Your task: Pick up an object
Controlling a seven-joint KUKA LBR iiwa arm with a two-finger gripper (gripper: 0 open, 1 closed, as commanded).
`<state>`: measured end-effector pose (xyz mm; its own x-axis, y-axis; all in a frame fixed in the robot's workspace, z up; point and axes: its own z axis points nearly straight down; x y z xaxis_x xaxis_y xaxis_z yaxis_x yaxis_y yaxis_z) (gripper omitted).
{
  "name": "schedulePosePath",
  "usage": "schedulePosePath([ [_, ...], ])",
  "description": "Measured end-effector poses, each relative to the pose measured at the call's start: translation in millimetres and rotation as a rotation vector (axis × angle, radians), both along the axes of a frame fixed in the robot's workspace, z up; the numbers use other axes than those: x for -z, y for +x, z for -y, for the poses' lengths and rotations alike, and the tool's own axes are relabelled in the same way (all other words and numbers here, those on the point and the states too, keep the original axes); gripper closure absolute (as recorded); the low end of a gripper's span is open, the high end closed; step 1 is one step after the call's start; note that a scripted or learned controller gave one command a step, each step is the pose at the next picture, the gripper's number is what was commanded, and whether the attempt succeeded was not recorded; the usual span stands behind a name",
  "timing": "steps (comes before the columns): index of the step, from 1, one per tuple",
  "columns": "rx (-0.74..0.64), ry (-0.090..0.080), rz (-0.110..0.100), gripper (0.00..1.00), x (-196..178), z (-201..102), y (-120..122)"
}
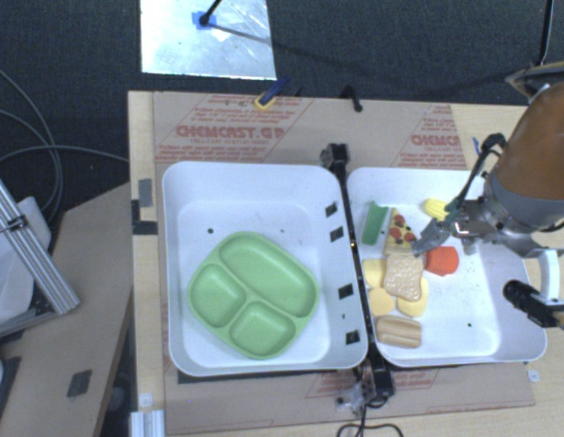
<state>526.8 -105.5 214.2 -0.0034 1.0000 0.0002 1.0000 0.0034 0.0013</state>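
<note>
Several toy foods in the camera view, all crowded into the left half of the right bin (500,335), close to the divider. Nearest the gripper (426,238): a red tomato-like piece (443,260) just below and to its right, a pizza slice (401,234) just to its left, a small yellow piece (434,208) just above. Further down the pile: a speckled toast slice (404,277) lying partly over pale yellow chunks (382,300), and a bun (398,332) nearest the front wall. Against the divider, a green block (375,222). Over in the left bin (186,189), a green divided plate (253,291), well apart from the arm. Gripper low over the gap between pizza slice and red piece, reaching in from the right; cannot tell whether spread or pressed together, and nothing visibly pinched. Judging by looks alone: probably hollow plastic, light, stiff, smooth and somewhat slippery, not fragile. Likely best target the red piece: rounded, clear of neighbours on its right side, so take it squarely across the widest part to keep it from squirting out. Toast and pizza slice probably harder, lying flat and low; better taken by the edges. Some risk of nudging neighbours, given such tight packing.
</note>
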Motion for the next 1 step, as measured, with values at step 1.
schedulePosePath([
  [1,-0.005,0.003,-0.005,0.0,31.6,-59.6,-41.9],
])
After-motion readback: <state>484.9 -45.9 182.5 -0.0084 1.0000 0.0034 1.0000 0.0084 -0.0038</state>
